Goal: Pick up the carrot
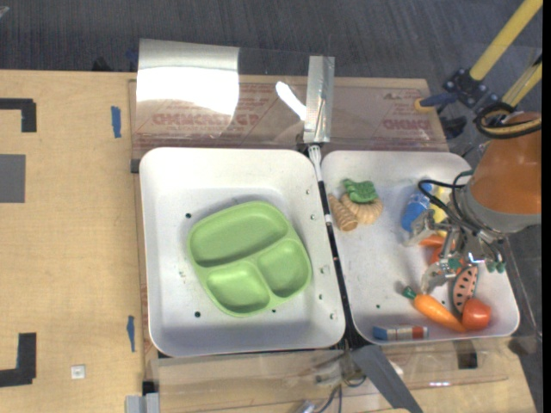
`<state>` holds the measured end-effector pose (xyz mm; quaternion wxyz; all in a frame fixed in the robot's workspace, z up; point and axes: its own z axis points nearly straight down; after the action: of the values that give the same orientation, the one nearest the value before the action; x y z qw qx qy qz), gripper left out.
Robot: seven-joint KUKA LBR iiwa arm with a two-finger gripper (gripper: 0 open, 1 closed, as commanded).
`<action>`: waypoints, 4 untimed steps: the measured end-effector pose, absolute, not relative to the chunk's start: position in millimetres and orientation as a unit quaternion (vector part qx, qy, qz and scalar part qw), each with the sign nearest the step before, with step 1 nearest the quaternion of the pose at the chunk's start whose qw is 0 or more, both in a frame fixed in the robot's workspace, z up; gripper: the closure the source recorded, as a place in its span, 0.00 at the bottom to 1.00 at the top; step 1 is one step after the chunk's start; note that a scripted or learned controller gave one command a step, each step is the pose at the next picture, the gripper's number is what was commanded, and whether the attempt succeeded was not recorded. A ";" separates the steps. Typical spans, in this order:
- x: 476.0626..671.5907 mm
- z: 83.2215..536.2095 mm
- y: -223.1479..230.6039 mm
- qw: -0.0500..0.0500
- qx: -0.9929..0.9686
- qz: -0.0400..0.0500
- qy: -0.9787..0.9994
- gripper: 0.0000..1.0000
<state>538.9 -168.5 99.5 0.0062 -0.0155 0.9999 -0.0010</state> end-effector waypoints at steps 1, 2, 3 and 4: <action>498.4 91.3 -136.3 0.012 0.047 -0.002 0.999 0.00; 498.4 91.3 -136.4 0.012 0.047 -0.002 0.999 0.00; 502.1 90.7 -134.3 0.009 0.024 -0.003 1.000 0.00; 490.3 114.4 -119.5 0.018 -0.169 -0.005 0.985 0.00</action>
<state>490.3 -119.5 114.4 0.0175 -0.1692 0.9854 -0.0053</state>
